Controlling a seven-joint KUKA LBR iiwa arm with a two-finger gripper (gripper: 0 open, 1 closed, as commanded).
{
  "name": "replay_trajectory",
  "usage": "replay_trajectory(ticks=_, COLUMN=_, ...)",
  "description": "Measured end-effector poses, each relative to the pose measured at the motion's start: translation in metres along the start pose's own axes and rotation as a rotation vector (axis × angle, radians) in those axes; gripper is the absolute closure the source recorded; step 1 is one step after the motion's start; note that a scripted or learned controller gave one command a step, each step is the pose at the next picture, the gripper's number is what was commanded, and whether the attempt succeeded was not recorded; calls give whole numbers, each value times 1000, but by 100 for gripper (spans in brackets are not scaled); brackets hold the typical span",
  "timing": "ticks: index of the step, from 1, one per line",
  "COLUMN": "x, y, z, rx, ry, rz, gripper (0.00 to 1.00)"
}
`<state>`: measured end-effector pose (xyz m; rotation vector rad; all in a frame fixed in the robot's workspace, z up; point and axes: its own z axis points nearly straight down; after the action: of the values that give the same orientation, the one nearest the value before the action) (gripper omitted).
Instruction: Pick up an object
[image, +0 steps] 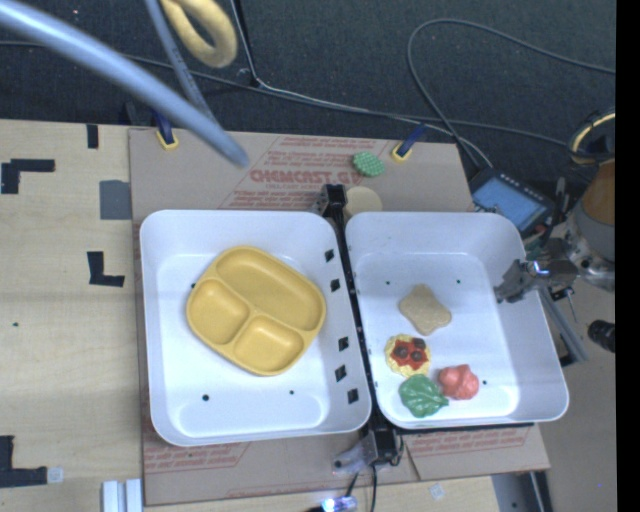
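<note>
The right bin (470, 235) holds several small toy foods. A tan bread-like piece (425, 309) lies near its middle. Below it sits a yellow round piece with red spots (408, 353). At the bin's front lie a green leafy piece (422, 396) and, touching it on the right, a red piece (459, 381). My gripper (518, 279) hangs at the right bin's right rim, to the right of the bread piece and well apart from it. Nothing shows in its grasp.
The left bin (165, 240) carries a yellow divided plate (256, 309). Behind the bins, on the cardboard, lie a small green piece (368, 163) and a pale disc (364, 199). A blue device (509, 200) and cables sit at the back right.
</note>
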<state>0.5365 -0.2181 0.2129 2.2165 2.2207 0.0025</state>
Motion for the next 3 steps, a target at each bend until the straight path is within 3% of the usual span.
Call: replay_trajectory(ticks=3, x=151, y=-19, z=2, rx=6, ry=2, rz=-3, gripper=100)
